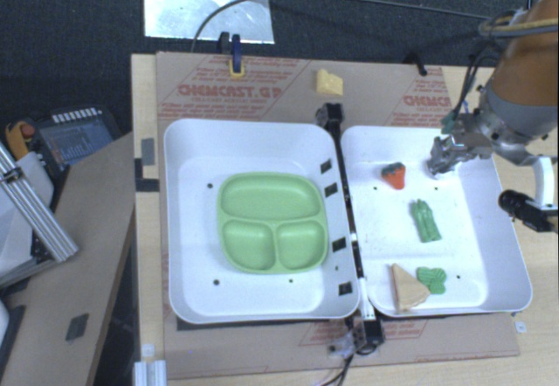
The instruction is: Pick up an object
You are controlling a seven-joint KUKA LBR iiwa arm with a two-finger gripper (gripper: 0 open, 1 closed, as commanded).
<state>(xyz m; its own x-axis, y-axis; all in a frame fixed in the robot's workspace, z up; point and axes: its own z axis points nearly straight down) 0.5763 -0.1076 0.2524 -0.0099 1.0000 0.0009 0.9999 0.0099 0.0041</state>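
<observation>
The right bin (498, 227) holds a small red and orange toy (394, 174), a green ridged toy (425, 221), a tan wedge (406, 286) and a small green piece (432, 278) beside the wedge. My gripper (439, 158) hangs over the bin's upper right part, to the right of the red toy and apart from it. Nothing shows between its fingers. The arm's orange band (527, 61) sits above it at the right edge.
The left bin (188, 201) contains a green divided plate (269, 222). A yellow block (329, 82) lies on the cardboard behind the bins. Black clips (331, 115) join the bins along the middle. Cables run across the back.
</observation>
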